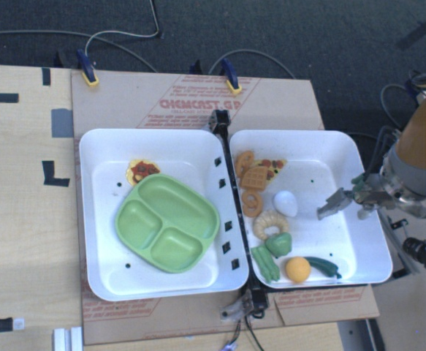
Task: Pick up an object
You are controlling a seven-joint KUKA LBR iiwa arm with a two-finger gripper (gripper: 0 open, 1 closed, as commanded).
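Observation:
My gripper (346,202) hangs over the right side of the right bin (344,146), open, with nothing between its fingers. One grey finger (330,205) points left toward the toy foods. In that bin lie a white egg (286,202), a beige donut ring (271,224), a waffle (255,178), a pretzel (252,203), a pizza slice (274,166), a green pepper (278,245), an orange ball (297,269), a dark green chili (322,266) and a green pod (264,262). The egg is the nearest item, well to the left of the finger.
The left bin (96,196) holds a green divided plate (167,222) and a small red and yellow toy (142,170). A black divider (229,196) runs between the bins. Cables lie behind the cardboard base (198,101).

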